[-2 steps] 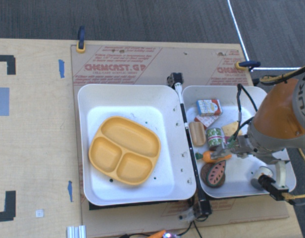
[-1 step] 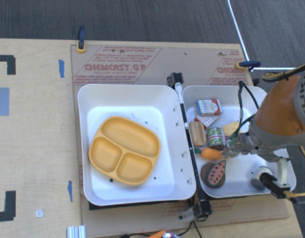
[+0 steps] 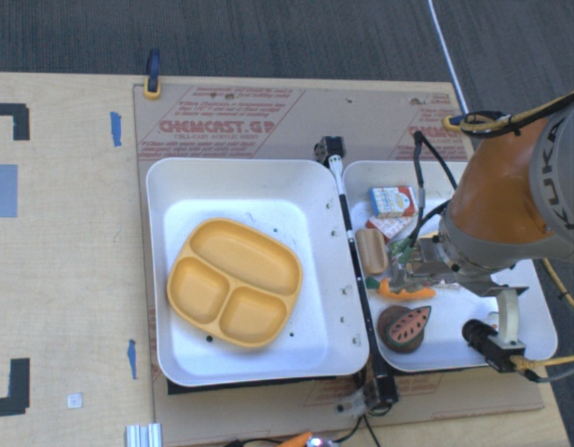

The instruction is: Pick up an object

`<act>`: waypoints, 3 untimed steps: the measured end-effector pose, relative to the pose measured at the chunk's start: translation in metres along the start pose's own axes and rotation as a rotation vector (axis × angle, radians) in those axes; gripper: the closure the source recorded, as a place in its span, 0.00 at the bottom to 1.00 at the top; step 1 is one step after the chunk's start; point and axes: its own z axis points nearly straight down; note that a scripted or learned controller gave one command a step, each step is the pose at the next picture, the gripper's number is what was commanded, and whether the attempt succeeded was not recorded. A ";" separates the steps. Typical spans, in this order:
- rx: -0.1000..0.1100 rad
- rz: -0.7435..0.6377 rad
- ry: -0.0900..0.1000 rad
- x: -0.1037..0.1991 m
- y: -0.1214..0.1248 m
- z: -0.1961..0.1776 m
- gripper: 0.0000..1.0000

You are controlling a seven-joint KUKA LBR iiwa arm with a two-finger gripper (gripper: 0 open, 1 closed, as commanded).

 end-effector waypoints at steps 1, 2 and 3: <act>0.000 0.001 -0.001 -0.001 0.000 0.000 0.00; -0.001 0.003 -0.003 -0.060 -0.001 0.099 0.00; -0.007 0.004 -0.004 -0.060 0.001 0.088 1.00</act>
